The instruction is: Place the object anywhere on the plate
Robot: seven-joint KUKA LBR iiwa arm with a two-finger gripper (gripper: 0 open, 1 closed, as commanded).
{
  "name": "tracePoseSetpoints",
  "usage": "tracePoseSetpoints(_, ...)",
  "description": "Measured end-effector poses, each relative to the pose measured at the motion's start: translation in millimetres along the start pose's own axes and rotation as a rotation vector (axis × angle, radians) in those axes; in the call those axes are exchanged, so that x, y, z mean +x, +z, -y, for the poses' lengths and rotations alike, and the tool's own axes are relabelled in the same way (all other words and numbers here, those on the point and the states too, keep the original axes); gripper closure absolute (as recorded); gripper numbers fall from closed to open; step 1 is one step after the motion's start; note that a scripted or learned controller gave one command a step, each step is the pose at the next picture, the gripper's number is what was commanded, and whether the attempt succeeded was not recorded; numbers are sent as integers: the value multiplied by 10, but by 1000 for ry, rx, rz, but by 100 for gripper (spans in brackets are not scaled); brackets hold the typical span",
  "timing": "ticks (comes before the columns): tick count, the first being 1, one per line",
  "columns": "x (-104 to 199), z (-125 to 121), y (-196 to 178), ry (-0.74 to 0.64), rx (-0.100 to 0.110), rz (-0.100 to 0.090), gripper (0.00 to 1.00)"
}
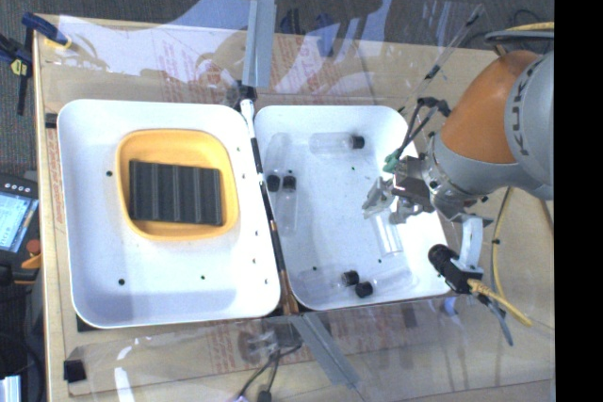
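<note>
Object look: clear tubes with black caps, nearly see-through against the white bin floor
Tube count: about five can be made out, all in the right bin (283, 287); the clear bodies blur into the floor, so the count is unsure
Top tube (335, 143): long axis runs left to right, black cap at the right end
Left tubes (280, 183): two black caps side by side near the bin's left wall; bodies too faint to give a direction
Front tubes (359, 285): two black caps close together by the front wall, one body stretching off to the right
Tube by the gripper (388, 236): lies just below the fingers, long axis close to up and down in the view, cap not made out
Plate (177, 146): one, yellow with a dark ribbed centre, in the left bin (85, 231)
Bins: two, white, side by side
Gripper (394, 202): low over the right bin's right half; cannot tell if open, closed or gripping
</note>
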State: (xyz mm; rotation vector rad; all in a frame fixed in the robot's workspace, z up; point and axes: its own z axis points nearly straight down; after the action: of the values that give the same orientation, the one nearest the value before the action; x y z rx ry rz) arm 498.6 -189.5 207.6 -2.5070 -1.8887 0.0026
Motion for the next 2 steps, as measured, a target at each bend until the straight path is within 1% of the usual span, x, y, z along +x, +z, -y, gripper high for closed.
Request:
tracePoseSetpoints(1, 511, 38, -386, -137, -1, 0, 100)
tracePoseSetpoints(2, 925, -176, -123, -330, 3, 0, 100)
